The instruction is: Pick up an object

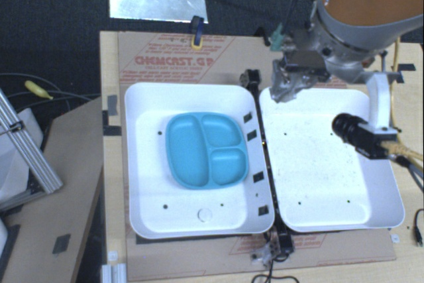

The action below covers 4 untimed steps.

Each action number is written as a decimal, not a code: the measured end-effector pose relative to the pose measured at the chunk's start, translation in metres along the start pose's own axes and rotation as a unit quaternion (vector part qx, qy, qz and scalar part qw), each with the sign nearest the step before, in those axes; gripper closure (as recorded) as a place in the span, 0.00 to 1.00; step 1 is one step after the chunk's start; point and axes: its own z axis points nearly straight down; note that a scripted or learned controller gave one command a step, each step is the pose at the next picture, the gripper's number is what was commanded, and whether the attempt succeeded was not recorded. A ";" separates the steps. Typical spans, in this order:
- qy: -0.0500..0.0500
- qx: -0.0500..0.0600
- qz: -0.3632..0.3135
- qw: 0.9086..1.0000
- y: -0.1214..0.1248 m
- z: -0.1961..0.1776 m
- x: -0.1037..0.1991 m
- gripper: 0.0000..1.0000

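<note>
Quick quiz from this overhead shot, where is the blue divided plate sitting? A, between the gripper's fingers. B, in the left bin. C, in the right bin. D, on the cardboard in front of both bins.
B: the blue divided plate lies flat in the middle of the left bin, while the gripper hangs over the far edge of the right bin.
</note>
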 end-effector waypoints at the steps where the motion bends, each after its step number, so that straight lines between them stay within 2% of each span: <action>1: -0.001 0.004 -0.003 1.000 -0.001 0.050 0.017 1.00; 2: 0.000 0.000 -0.005 1.000 0.000 0.037 0.017 1.00; 3: -0.001 0.002 0.001 1.000 0.000 0.040 -0.044 1.00; 4: 0.001 0.001 -0.006 1.000 0.002 0.035 0.026 1.00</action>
